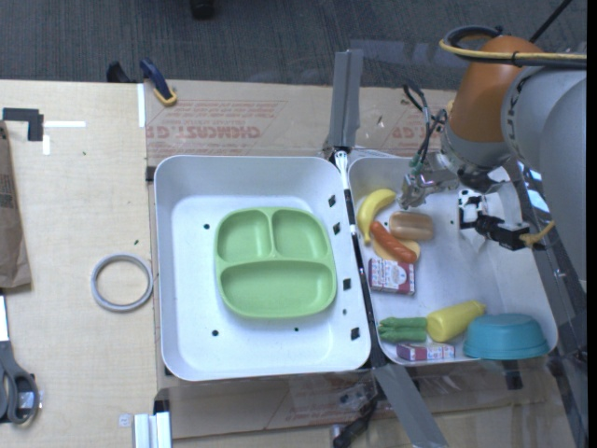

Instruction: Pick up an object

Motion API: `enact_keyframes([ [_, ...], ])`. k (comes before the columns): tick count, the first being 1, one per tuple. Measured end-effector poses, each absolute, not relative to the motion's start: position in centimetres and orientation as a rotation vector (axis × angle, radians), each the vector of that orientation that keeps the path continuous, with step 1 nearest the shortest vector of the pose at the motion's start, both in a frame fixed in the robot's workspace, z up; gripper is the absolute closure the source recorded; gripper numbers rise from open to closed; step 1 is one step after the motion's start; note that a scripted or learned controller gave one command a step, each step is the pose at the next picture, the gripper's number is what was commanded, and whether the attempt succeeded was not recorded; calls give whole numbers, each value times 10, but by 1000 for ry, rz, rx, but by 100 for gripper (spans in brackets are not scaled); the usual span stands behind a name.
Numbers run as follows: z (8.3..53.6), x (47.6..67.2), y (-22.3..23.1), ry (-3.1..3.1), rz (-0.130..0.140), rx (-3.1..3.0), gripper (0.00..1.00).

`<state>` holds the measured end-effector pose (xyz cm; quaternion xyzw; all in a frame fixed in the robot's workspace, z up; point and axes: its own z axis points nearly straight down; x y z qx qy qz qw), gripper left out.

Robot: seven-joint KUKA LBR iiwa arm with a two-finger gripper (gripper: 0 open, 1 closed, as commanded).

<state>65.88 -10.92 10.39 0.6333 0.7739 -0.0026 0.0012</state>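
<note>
The right bin [494, 269] holds a yellow banana [372, 209], a brown bread roll [411, 224], a red pepper [394, 244], a pink carton [392, 275], a green vegetable [402, 328], a yellow squash [455, 319], a small pink box [424, 351] and a blue bowl [505, 336]. My gripper [415, 192] hangs low in the bin's far left part. It is just above the far edge of the bread roll and to the right of the banana. Nothing visibly hangs from it.
The left bin [177, 278] holds a green divided plate [276, 261]. A grey divider post [343, 101] rises between the bins at the back. On the bench to the left lie a roll of tape [122, 281] and a brown bag [11, 213].
</note>
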Motion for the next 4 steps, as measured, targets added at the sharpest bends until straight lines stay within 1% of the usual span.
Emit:
enact_keyframes([
  [1,104,659,-109,2429,-8,1988,0],
  [2,145,659,-143,2486,0,1916,0],
  [3,93,625,-118,2316,1,2121,0],
  [4,93,624,-122,2336,2,2097,0],
])
